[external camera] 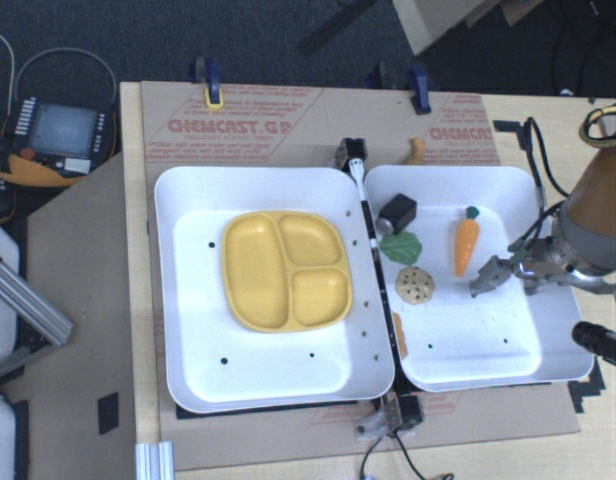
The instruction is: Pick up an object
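Two white bins on a cardboard-topped bench: my gripper (pixel 485 280), fingers parted and empty, hovers just right of the carrot (pixel 467 245) (still lying in the right bin (pixel 468 363)); nothing lifted yet

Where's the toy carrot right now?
The toy carrot lies in the right bin, upper middle, between the green leaf to its left and the gripper at its lower right.

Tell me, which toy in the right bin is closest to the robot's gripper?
The orange toy carrot with the green top. It lies just left of the gripper, while the round speckled cookie, green leaf and black block sit farther left.
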Tool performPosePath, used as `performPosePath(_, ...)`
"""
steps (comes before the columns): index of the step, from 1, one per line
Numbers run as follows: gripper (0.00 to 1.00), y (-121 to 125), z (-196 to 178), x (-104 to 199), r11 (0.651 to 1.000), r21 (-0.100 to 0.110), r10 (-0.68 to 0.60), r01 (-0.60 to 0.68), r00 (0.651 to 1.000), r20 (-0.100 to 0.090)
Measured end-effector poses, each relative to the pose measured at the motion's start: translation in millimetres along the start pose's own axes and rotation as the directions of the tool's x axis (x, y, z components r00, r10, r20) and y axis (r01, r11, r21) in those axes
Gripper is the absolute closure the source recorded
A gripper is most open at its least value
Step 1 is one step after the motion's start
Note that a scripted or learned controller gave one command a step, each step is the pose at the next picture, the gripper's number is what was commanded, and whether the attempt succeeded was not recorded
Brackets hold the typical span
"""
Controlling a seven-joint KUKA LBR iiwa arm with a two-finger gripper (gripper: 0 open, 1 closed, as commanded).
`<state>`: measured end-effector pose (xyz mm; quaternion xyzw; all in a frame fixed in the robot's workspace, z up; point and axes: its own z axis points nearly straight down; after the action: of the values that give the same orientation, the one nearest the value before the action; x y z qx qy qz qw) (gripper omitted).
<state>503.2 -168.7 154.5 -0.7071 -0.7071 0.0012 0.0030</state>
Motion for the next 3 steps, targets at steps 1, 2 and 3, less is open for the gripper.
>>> performPosePath(1, 0.00, -1, 43, 1, 1.000, -0.001, 0.000, 0.000, 1.000, 0.000)
performPosePath(2, 1.00, 0, 30, 1, 1.000, -0.006, 0.001, -0.001, 1.000, 0.003)
performPosePath(3, 1.00, 3, -32, 6, 1.000, -0.013, -0.002, 0.002, 1.000, 0.005)
